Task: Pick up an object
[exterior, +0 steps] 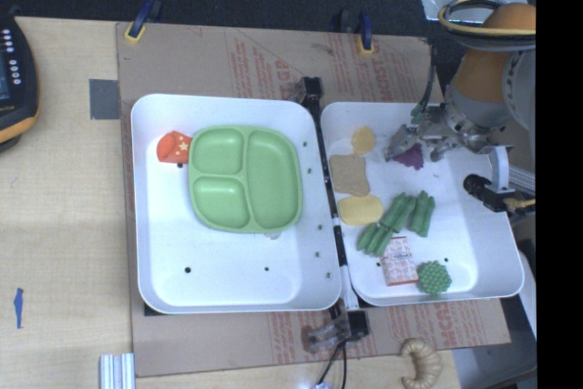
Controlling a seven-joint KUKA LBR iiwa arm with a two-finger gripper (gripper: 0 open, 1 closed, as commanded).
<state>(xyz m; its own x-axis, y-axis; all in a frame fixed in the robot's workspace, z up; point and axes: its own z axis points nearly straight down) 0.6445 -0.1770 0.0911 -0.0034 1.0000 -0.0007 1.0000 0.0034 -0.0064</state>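
My gripper [419,144] hangs low over the back of the right bin [483,260], and its fingers look open. A small purple object [412,159] lies just under and in front of the fingertips, not visibly clamped. Further left in this bin lie a small yellow round piece [363,139], a tan slab [349,174] and a yellow oval [361,209]. Green bean pods [401,219] sit in the middle. A red-and-white packet [397,261] and a green bumpy ball [434,277] rest near the front.
The left bin [164,278] holds a green divided plate [246,178] and a red object [173,147] at its back left. A black part [487,193] juts over the right bin's right rim. A tan curled thing [421,362] lies on the bench in front.
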